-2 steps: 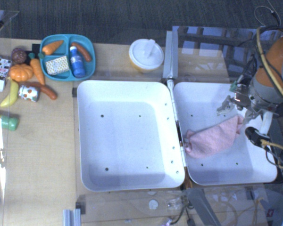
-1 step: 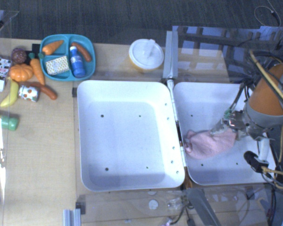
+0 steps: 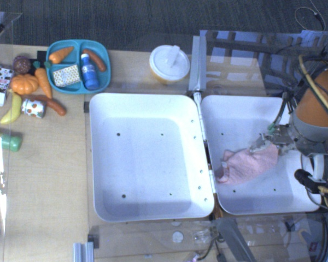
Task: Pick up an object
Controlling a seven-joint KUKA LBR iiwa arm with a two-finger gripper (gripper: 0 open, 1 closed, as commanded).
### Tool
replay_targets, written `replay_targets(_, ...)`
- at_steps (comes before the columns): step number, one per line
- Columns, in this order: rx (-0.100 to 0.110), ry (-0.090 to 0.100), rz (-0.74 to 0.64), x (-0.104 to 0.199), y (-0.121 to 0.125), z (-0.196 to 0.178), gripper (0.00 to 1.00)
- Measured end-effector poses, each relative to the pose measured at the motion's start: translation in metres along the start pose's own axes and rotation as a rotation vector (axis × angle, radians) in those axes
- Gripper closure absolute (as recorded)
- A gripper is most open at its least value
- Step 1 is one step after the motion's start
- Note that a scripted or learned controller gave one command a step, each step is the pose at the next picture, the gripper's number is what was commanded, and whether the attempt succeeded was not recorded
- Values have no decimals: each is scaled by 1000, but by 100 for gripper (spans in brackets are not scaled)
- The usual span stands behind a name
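Down in the right bin (image 3: 235,113) the gripper (image 3: 269,141) sits at the top-right corner of the pink cloth (image 3: 246,165), fingers apparently pinching that raised edge, the rest trailing on the floor — a corner hold, presumably so it peels up.

Two bins are set side by side on the bench (image 3: 44,201). A cloth (image 3: 246,165) lies in the right bin (image 3: 235,113), with the gripper (image 3: 269,140) at its right end. Behind the left bin (image 3: 142,157), a lidded cup (image 3: 170,63) and a divided plate (image 3: 78,66) are placed.
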State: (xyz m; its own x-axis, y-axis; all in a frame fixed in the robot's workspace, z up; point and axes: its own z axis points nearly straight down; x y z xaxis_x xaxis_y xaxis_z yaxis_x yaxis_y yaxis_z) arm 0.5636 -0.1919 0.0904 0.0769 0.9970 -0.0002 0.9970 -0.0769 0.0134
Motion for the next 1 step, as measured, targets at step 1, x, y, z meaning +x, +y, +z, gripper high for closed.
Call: replay_targets(1, -6, -1, -1, 0, 3, -12, 100)
